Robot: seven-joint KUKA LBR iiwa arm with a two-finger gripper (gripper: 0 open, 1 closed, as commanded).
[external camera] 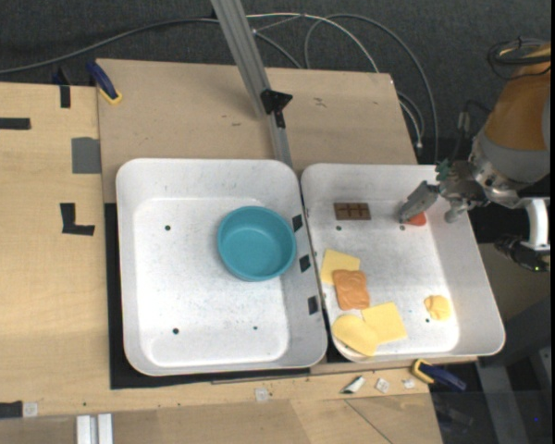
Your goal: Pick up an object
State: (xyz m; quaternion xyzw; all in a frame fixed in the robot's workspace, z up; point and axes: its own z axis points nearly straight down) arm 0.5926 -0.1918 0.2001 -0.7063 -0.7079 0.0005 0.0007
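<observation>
closest to you, the right shallow white plastic bin (pixel 472 276) has most of the stuff along its front: two pale yellow flat cheese-like slices (pixel 370 327) overlapping near the front left corner, and a small yellow lumpy piece (pixel 437 307) off toward the front right, well apart from them. just behind the slices there's an orange-brown toast-like piece (pixel 352 290) lying partly on a yellow square slice (pixel 339 265). next door, the left shallow white plastic bin (pixel 166 248) holds a round teal plastic bowl (pixel 255 242), upright, near its right side. further back in the right bin, a small dark brown chocolate-like bar (pixel 352 212) lies flat. the grey two-finger gripper (pixel 413 210) is low over the back right part, with a small red-orange object (pixel 416 218) right at its tip. can't tell whether the fingers are apart or closed, or whether that red thing is actually gripped.
</observation>
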